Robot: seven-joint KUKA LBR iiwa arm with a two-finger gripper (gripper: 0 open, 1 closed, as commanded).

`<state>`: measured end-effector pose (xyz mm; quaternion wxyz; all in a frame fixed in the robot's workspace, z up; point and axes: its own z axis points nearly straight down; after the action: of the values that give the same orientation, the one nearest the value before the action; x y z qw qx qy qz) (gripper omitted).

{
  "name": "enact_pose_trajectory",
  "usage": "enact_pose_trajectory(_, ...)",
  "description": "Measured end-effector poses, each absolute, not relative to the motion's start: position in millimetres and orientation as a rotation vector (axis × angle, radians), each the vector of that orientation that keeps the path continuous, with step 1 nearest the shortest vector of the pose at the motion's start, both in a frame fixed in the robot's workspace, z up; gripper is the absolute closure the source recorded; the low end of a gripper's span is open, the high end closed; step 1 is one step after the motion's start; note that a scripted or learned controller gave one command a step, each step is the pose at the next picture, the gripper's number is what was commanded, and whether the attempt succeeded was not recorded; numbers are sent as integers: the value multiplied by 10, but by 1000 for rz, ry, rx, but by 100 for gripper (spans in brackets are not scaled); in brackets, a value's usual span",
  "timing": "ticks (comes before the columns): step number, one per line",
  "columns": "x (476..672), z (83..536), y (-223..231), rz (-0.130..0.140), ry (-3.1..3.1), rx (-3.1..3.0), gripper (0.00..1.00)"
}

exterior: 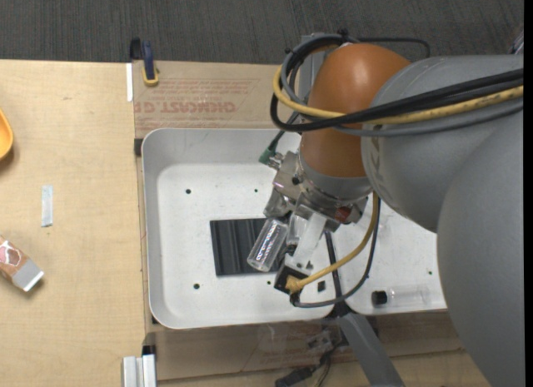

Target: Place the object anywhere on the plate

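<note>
Camera view: arm reaches in over white bin (166, 210). Gripper (287, 252) hangs above right edge of a dark ribbed rectangular plate (233, 245) lying flat on bin floor. A clear cylindrical object (268, 244) sits tilted at the gripper, over the plate; whether it is clamped, and how far the gripper is spread, cannot be told. Tabletop (75, 127) at left.

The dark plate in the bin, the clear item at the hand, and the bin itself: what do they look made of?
Dark plate: flat, matte black with faint ridges, possibly plastic or rubber. Clear item: see-through and glinting, likely clear plastic or glass, at the hand. Bin: smooth white with rounded corners, probably moulded plastic.
</note>
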<state>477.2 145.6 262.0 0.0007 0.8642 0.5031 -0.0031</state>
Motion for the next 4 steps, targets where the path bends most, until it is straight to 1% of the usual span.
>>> enact_pose_trajectory(1, 4767, 2202, 1881, -13, 1778, 2590, 100)
enact_pose_trajectory(2, 4768, 2204, 1880, -12, 1779, 2590, 0)
enact_pose_trajectory(3, 4777, 2944, 1896, -8, 1868, 2524, 0)
enact_pose_trajectory(4, 4776, 3014, 1895, -19, 1871, 2520, 100)
